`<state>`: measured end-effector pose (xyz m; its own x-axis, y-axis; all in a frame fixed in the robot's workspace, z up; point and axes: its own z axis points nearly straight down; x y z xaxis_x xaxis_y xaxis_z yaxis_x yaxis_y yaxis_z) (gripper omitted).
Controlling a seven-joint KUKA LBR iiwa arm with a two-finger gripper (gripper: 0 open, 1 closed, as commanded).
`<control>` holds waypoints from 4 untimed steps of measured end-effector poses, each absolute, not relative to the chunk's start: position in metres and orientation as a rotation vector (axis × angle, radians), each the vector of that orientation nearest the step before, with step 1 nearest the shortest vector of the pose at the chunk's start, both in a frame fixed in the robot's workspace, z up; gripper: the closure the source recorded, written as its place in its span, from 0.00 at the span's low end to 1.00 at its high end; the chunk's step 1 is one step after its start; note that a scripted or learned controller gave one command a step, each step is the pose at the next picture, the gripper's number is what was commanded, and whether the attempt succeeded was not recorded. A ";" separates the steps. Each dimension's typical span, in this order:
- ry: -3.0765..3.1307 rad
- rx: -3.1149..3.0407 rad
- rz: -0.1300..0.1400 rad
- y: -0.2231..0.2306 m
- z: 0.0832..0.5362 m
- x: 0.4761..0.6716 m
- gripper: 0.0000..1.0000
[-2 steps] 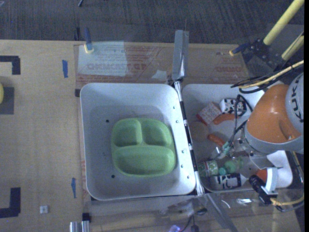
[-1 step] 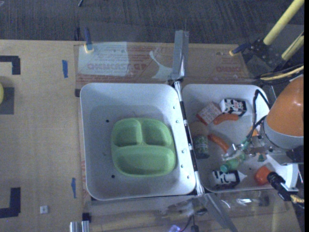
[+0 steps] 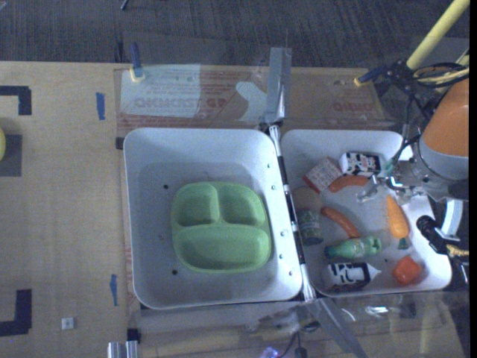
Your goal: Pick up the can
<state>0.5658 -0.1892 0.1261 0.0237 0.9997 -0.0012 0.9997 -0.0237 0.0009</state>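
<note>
Grey, my gripper (image 3: 378, 187) hangs over the right bin (image 3: 298, 144), its state beyond my telling, while the can (image 3: 310, 227) lies well to its left and nearer me, by the bin's left wall.

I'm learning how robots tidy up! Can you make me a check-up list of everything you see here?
Surface: wooden bench bearing two white bins.
Job's things: dark can at right bin's left wall.
Clutter: green divided plate in left bin; green bottle, carrots, cartons, red piece in right bin.
Grippers: gripper over right bin, apart from the can.
Cables: dark cables upper right.
Surroundings: blue tape marks on bench, grey carpet beyond.
</note>
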 end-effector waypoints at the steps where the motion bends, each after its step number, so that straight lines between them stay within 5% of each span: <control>1: 2.020 2.403 0.000 -0.214 0.149 0.634 0.00; 2: 2.037 2.370 0.034 -0.211 0.115 0.645 0.00; 3: 2.036 2.358 0.033 -0.211 0.126 0.647 1.00; 4: 1.885 2.511 0.000 -0.147 0.243 0.668 1.00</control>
<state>0.6678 -0.1471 0.2430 0.2793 0.9602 -0.0011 0.9602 -0.2793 0.0017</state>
